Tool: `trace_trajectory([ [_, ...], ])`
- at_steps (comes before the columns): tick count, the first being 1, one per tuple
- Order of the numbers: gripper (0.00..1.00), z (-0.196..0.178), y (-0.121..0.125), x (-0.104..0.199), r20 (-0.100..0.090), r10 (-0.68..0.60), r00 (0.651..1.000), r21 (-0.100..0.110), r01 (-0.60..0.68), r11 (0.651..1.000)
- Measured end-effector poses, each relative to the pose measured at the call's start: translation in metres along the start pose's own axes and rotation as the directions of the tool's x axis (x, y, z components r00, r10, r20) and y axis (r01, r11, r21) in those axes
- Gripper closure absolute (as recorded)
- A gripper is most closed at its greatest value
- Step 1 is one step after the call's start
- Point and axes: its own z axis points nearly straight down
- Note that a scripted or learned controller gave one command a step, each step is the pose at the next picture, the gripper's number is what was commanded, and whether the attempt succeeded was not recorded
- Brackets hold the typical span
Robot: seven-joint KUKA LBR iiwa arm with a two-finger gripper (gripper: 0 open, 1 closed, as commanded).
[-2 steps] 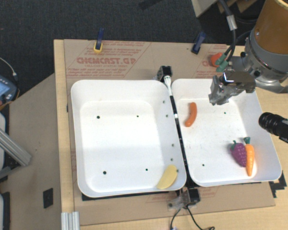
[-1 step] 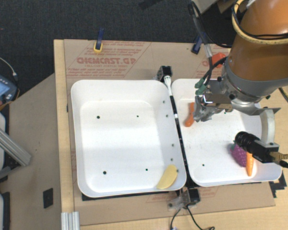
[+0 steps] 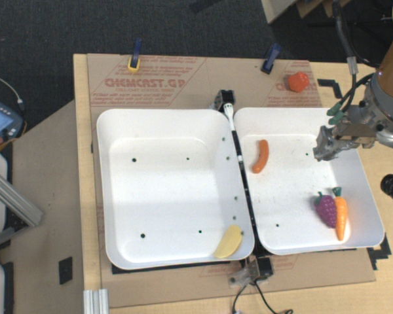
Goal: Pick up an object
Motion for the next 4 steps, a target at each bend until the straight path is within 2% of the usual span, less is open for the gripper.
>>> trace_trajectory([
  [1, 1.00, 0.136, -0.003, 0.006, -0.004, -0.006, 1.000, 0.018, 0.006, 1.000],
  [2, 1.00, 0.132, 0.000, -0.069, 0.001, -0.002, 1.000, 0.001, 0.002, 1.000],
  [3, 1.00, 0.142, -0.001, 0.012, -0.006, -0.014, 1.000, 0.007, 0.014, 1.000],
  [4, 1.00, 0.186, -0.001, -0.081, -0.003, -0.003, 1.000, 0.007, 0.003, 1.000],
])
